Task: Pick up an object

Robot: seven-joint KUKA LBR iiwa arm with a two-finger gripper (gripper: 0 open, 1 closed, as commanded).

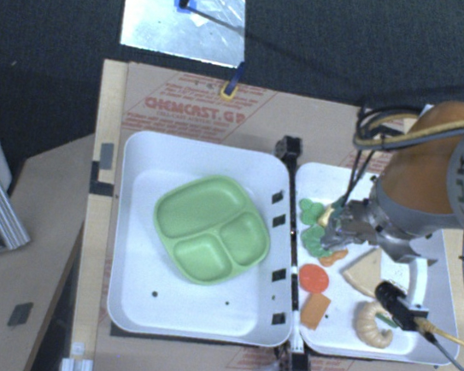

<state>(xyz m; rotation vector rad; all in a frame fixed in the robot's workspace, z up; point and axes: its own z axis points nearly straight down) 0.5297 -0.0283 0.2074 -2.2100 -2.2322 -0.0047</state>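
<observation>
Grey metal arm with the orange band is down low in the right-hand shallow white bin (427,352), and its two-finger gripper (339,229) is parked right over the cluster of toy food at that bin's left side. Honestly can't tell whether the jaws are spread or pressed together, it's all dark and mashed up from this angle, so no idea if anything is caught yet.

Closest candidate is the green leafy plastic piece (314,212), which sits just beside the jaws on their left, maybe touching. A small orange carrot-looking bit (333,258) pokes out right below them. Further out: a flat red round disc (314,277), an orange block (314,309), a tan wedge like a bread slice (363,271) and a beige croissant-shaped toy (371,324).

If I were running this, I'd centre on one piece rather than straddle two, close firmly, then lift straight up.

Over in the left-hand white bin (134,235) lies a pale green divided plastic plate (211,227), well apart.
</observation>
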